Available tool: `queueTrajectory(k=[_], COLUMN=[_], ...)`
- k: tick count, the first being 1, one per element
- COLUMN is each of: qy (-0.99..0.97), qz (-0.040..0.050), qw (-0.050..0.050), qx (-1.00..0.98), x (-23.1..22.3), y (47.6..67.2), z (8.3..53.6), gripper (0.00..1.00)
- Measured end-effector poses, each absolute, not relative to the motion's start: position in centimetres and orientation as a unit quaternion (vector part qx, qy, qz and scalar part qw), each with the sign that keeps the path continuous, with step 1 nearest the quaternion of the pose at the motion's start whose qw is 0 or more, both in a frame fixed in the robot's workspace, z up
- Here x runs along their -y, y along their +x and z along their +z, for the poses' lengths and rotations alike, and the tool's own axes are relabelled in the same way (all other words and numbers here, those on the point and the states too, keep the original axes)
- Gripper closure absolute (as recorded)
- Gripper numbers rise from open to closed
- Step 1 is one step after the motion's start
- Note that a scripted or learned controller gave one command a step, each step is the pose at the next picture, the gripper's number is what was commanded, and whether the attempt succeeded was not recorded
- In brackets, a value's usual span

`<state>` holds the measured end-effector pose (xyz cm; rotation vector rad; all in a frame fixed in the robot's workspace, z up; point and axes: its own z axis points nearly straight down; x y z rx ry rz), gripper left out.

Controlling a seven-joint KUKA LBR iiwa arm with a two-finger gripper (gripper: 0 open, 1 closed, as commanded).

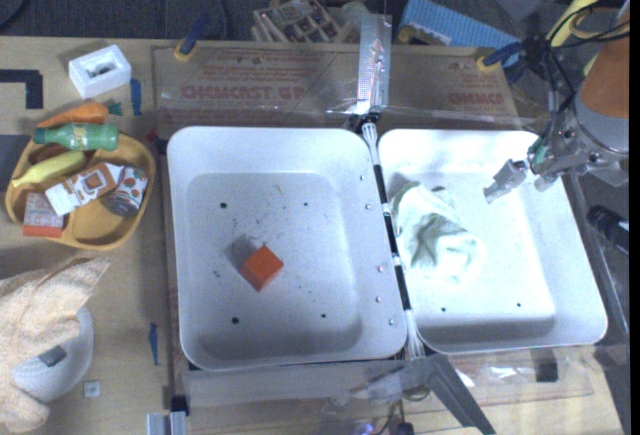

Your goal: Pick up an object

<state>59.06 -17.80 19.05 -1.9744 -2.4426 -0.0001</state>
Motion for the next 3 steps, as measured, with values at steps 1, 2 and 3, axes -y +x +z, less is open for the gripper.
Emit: queueTrajectory(k=[1,2,3], qy=[-0.645,-0.638,-0.640], qz=[-0.0002,-0.0051,-0.0078], qw=[0.000,-0.009,-0.010], qx=[0.764,0.770,0.769], x=[11.6,10.5,10.6], y=[55.8,53.2,53.3], z=[12.3,9.4,10.4], gripper=[0.00,0.00,1.00])
